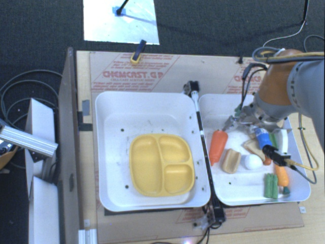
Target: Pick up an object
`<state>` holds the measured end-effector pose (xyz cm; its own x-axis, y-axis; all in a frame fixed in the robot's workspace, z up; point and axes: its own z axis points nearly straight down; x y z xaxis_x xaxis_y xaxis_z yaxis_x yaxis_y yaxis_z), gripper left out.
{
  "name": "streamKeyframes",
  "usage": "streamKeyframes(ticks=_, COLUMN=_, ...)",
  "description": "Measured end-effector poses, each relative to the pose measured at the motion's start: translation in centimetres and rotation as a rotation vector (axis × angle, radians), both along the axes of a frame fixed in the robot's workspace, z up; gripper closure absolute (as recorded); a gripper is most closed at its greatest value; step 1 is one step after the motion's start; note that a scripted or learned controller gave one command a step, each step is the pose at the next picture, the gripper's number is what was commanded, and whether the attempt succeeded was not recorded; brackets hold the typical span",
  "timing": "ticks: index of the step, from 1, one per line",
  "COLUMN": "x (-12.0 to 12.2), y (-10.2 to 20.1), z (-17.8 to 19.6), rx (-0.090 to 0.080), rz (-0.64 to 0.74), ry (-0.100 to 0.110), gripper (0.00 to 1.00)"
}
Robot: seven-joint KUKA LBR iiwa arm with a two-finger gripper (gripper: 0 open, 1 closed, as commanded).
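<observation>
Gripper (234, 120) sits low in the right bin (223, 194), far side; we can't tell its state. Nearest pick is the orange carrot (218, 145), just near-left of it along the bin divider. We judge it light, stiff, smooth plastic: grab across the thick middle.

Two bins sit side by side on the counter (167, 67). Left bin (109, 151): divided tray (161, 164) lies in its front half. Right bin (299, 187): carrot (218, 145) against the left wall; bread piece (231, 160) just right of it; egg (252, 161) right of the bread; green item (270, 185) at front right. Arm (284, 88) overhangs the rear.
</observation>
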<state>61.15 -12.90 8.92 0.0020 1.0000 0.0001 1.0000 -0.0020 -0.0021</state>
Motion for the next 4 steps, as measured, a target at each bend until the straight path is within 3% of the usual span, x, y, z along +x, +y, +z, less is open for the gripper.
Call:
streamKeyframes(ticks=1, x=1.8, y=4.7, z=-0.5, rx=0.002, rz=0.010, ry=-0.005, gripper=0.00)
streamKeyframes(ticks=2, x=-0.6, y=4.5, z=-0.5, rx=0.000, rz=0.003, ry=0.000, gripper=0.00)
streamKeyframes(ticks=3, x=-9.6, y=1.5, z=-0.5, rx=0.001, rz=-0.003, ry=0.003, gripper=0.00)
streamKeyframes(ticks=4, x=-4.2, y=0.0, z=-0.5, rx=-0.002, rz=0.006, ry=-0.007, gripper=0.00)
